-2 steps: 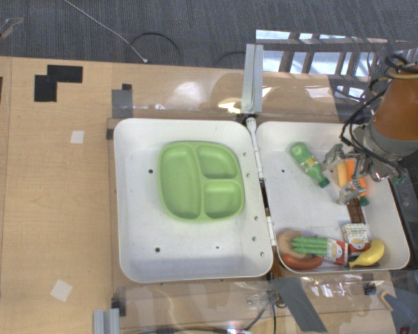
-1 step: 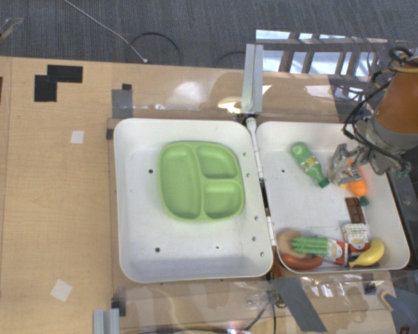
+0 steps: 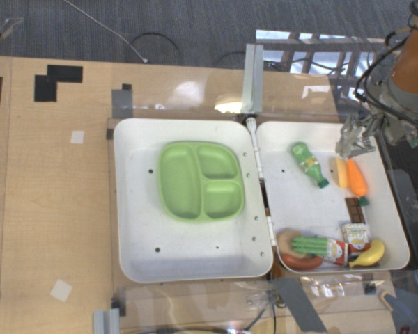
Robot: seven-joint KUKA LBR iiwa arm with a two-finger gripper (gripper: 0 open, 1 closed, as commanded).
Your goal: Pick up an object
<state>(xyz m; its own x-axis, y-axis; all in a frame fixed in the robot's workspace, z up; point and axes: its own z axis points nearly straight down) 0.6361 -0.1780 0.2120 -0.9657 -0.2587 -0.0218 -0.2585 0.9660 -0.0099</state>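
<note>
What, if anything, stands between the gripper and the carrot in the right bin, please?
Nothing visible does. The gripper hangs at the right bin's upper right, just above the carrot, which lies against a pale orange piece. The green bottle lies off to the carrot's left, out of the path.
</note>
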